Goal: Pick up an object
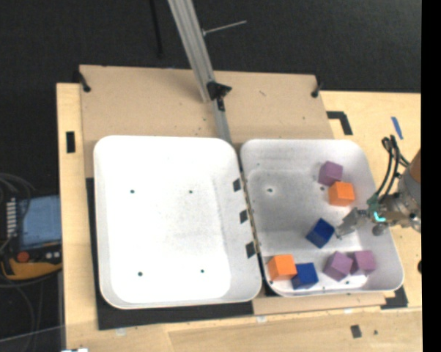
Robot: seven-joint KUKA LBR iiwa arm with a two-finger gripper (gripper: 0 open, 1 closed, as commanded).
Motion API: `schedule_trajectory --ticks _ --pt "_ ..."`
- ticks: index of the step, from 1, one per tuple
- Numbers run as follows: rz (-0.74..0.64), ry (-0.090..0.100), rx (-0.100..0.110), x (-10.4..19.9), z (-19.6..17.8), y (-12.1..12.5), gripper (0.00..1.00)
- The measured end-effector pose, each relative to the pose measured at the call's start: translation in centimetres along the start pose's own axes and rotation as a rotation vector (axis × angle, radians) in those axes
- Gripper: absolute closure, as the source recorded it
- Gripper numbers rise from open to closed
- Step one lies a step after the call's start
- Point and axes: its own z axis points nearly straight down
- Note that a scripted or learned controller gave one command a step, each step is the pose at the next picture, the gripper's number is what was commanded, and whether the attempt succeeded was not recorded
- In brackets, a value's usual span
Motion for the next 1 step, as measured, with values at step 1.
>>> schedule_trajectory --ticks 1 --pt "0.0 0.0 -0.006 0.07 -0.25 0.15 0.0"
